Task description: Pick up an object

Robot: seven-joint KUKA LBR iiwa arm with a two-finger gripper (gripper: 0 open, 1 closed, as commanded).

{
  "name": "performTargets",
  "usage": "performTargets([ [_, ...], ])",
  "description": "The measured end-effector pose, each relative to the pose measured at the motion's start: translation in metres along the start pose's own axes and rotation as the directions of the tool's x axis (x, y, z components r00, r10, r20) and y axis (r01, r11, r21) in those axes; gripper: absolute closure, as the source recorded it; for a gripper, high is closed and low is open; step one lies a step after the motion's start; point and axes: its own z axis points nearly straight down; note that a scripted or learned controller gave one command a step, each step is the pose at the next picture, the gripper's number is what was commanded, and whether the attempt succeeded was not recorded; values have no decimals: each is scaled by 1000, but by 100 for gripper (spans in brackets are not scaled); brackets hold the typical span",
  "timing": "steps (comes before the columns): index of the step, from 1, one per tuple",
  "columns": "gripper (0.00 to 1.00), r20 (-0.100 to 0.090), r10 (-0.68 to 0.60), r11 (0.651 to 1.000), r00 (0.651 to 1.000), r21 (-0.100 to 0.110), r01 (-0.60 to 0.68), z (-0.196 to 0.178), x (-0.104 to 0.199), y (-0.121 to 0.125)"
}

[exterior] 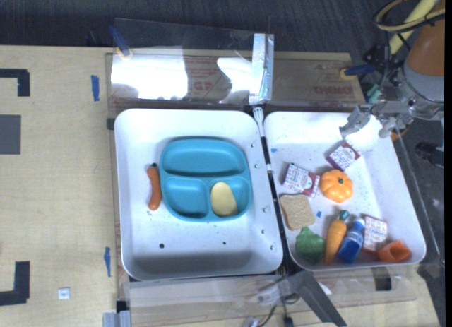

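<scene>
The hand (372, 119) hovers at the right bin's (409, 198) far corner, just beyond a packet (342, 156); I cannot tell its state. Judging by this, the approach is under way: next it must descend onto the packet.

There are two white bins: the left bin (131, 198) and the right bin (406, 205). In the left bin I count one blue divided plate (201, 170), one yellow potato-like piece (223, 198) on it, and one orange sausage (153, 186). In the right bin I count three small packets (299, 179) (343, 156) (375, 231), one orange pumpkin (336, 186), one bread slice (297, 212), one green vegetable (308, 244), one carrot (335, 239), one blue bottle (351, 241) and one orange cup (393, 251).
</scene>
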Motion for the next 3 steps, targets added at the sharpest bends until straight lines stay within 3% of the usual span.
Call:
performTargets([
  [1, 0, 0, 211, 977, 977, 2, -211, -2, -42, -26],
  [2, 0, 0, 163, 987, 987, -8, -163, 126, 4, -13],
  [3, 0, 0, 67, 998, 998, -3, -67, 128, 37, -30],
])
